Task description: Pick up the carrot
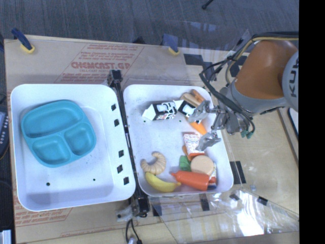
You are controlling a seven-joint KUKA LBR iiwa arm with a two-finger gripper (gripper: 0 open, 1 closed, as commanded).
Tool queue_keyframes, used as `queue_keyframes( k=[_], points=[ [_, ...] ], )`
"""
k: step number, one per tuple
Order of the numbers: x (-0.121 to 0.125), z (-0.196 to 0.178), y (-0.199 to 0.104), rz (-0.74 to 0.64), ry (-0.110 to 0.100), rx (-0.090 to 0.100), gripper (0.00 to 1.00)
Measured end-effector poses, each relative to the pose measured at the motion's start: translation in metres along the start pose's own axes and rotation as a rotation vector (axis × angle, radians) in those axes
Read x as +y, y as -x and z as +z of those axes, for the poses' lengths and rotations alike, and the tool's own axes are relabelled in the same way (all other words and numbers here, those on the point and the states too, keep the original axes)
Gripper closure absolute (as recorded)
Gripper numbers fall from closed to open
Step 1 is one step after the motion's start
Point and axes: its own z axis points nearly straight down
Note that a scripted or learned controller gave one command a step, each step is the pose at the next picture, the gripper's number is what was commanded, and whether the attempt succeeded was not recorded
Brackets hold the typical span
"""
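A grey arm [254, 98] w/ a broad orange band [261, 70] is seen. Black cables [223, 67] are looped along it; a metal gripper [207, 126] w/ two silver fingers is fitted at the wrist.

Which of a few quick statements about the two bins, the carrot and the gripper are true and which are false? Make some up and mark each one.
1. The blue divided plate lies in the left bin. True.
2. The carrot lies in the left bin beside the plate. False: it lies in the right bin, near its front edge.
3. The banana lies just left of the carrot. True.
4. The gripper hangs over the left bin. False: it is over the right bin's right side.
5. The croissant sits on the blue plate. False: it is in the right bin, just above the banana.
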Motion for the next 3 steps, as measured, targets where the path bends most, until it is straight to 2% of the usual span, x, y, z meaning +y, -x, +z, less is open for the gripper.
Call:
queue_keyframes(
  k=[1,2,3],
  points=[
    [-0.012,0.121,0.021,-0.027,0.0,-0.001,0.0],
    [-0.01,0.109,0.024,-0.036,-0.001,-0.007,1.0],
    [-0.012,0.123,0.022,-0.74,0.0,-0.004,1.0]
  ],
)
